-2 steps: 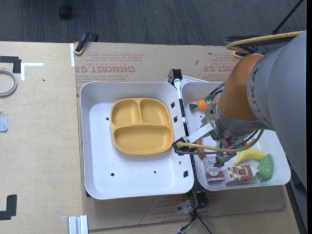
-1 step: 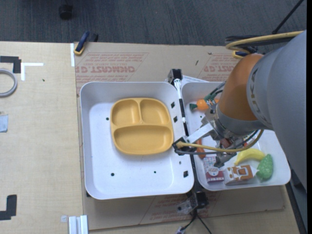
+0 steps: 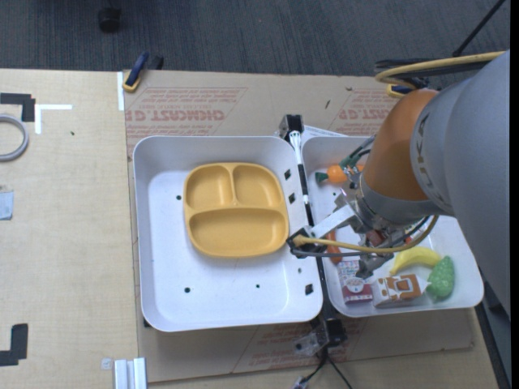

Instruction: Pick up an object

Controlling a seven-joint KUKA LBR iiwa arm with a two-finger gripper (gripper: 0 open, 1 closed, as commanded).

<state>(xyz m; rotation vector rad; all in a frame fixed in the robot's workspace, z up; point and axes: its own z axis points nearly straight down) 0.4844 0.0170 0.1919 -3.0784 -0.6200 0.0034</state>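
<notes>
My gripper (image 3: 370, 246) is low over the middle of the right bin (image 3: 466, 298), mostly hidden under the grey arm and its orange band. Just right of it lies a yellow banana (image 3: 418, 258), with a green bumpy toy (image 3: 443, 279) beyond that. In front of the gripper are a small orange-and-white box (image 3: 398, 290) and a red-and-white packet (image 3: 353, 287). A red piece (image 3: 333, 251) peeks out at the gripper's left. An orange toy with a green tip (image 3: 332, 173) sits at the bin's back left.
The left bin (image 3: 158, 241) holds a yellow divided plate (image 3: 236, 209). The wall between the two bins (image 3: 308, 217) runs just left of the gripper. A blue-and-yellow tool (image 3: 135, 70) lies on the cardboard behind the bins.
</notes>
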